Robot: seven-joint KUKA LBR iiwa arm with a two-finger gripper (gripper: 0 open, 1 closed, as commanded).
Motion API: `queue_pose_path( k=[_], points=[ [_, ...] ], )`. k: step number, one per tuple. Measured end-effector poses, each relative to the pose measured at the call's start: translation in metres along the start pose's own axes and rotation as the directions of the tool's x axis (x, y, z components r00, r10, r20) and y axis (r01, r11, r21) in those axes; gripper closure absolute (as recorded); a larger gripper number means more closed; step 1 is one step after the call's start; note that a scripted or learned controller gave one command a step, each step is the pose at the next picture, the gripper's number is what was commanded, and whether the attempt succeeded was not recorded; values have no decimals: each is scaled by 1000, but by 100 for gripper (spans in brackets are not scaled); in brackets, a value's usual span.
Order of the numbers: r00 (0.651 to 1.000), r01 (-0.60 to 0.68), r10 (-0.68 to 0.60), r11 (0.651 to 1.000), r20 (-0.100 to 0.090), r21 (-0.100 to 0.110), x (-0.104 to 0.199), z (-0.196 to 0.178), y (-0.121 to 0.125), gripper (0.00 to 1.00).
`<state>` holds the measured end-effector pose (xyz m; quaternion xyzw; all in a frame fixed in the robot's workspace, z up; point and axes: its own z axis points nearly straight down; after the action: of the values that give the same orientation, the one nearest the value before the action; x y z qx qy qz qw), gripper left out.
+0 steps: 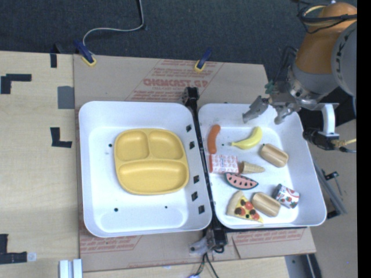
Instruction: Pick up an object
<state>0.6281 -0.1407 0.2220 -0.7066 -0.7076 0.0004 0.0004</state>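
Observation:
My gripper hangs open over the far edge of the right bin, its two grey fingers spread apart with nothing between them. Just below it lies a yellow banana. Left of that is an orange-red sausage. A hot dog bun sits at the right. Lower down are a pink wafer pack, an ice cream cone, a watermelon slice, a pizza slice, a second bun and a small can.
The left bin holds a yellow divided plate. A black divider clip strip runs between the bins. The arm's orange band rises at the upper right. Cardboard lies under both bins.

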Motion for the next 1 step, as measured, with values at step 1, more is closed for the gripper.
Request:
queue_pose_path(
  k=[1],
  points=[
    [1000, -1, 1, 1000, 1, 3, -30, 104, 8, 0]
  ],
)
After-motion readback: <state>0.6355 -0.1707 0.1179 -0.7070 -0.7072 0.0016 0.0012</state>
